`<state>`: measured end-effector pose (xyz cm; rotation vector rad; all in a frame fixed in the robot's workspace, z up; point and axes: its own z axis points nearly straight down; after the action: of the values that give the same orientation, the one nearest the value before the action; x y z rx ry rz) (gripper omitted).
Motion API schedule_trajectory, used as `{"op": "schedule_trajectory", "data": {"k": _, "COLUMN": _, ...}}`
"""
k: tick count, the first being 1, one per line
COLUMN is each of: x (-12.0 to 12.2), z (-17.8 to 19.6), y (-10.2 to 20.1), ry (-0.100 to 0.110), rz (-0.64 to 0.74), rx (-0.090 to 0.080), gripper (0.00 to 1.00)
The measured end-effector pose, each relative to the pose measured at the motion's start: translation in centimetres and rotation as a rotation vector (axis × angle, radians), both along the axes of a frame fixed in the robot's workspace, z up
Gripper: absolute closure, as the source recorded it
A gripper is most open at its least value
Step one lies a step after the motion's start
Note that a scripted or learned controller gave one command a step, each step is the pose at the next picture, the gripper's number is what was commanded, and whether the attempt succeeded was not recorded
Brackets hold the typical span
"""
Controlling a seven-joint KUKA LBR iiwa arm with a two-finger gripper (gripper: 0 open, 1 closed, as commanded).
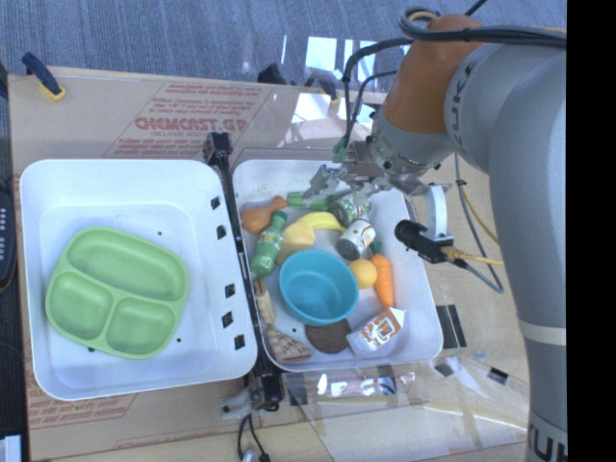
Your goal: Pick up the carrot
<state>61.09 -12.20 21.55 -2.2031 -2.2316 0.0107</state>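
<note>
lab | robot arm (500,114) | taped cardboard bench (192,114) | white bins (38,191)

A green divided plate (117,292) sits in the left bin (38,210). In the right bin (420,287), a blue bowl (319,286) lies among a banana (313,226), a green bottle (269,246) and a small can (356,239).

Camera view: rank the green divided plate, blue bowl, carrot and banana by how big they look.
1. green divided plate
2. blue bowl
3. carrot and banana: they look much alike, and the banana is partly covered, so no ranking between them.
</note>
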Motion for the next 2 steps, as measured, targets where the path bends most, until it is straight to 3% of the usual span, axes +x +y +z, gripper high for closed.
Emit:
{"op": "schedule_trajectory", "data": {"k": 1, "x": -3.5, "z": -3.3, "y": -9.4, "ry": 0.003, "rz": 0.034, "rx": -0.001, "gripper": 0.0}}
{"op": "schedule_trajectory", "data": {"k": 2, "x": -7.0, "z": -10.7, "y": -8.4, "ry": -0.019, "rz": 0.045, "rx": 0.007, "gripper": 0.0}}
